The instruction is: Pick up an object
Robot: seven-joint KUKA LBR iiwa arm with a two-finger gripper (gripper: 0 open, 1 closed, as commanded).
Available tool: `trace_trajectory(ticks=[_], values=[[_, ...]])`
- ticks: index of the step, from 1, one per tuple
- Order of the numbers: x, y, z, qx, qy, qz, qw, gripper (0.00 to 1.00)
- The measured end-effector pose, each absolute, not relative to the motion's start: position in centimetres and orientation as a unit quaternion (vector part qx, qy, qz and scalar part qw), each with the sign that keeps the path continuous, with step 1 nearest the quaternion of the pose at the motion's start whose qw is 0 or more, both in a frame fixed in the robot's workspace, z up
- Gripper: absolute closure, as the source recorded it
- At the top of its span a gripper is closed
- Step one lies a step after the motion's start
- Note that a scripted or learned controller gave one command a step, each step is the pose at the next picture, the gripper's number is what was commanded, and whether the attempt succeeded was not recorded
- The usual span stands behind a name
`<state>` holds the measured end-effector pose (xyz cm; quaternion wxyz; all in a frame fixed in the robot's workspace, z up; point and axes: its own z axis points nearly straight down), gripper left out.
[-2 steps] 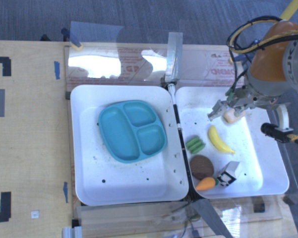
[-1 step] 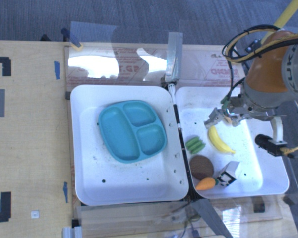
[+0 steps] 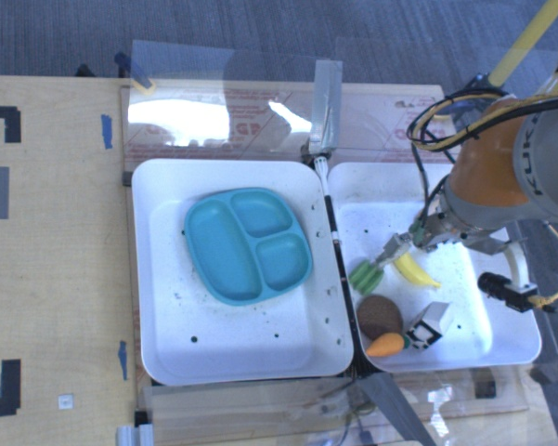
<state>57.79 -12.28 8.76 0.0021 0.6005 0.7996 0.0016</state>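
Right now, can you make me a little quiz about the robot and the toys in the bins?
1. True or false: the blue plate lies in the left bin.
2. Which toy lies closest to the gripper? A) green toy B) orange toy C) brown ball
3. Fill in: the yellow toy looks like a ____.

Key: 1 true; 2 A; 3 banana.

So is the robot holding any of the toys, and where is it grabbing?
It cannot be told. The end effector sits low in the right bin, beside the green toy and the banana.
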Motion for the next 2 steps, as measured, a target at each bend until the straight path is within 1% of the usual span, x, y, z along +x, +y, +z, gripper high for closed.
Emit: trace_trajectory(ticks=[1,2], values=[[58.0,-12.4,10.0,0.601,0.799,0.0034,0.006,1.00],[61.1,-6.6,19.0,0.633,0.774,0.0040,0.004,1.00]])
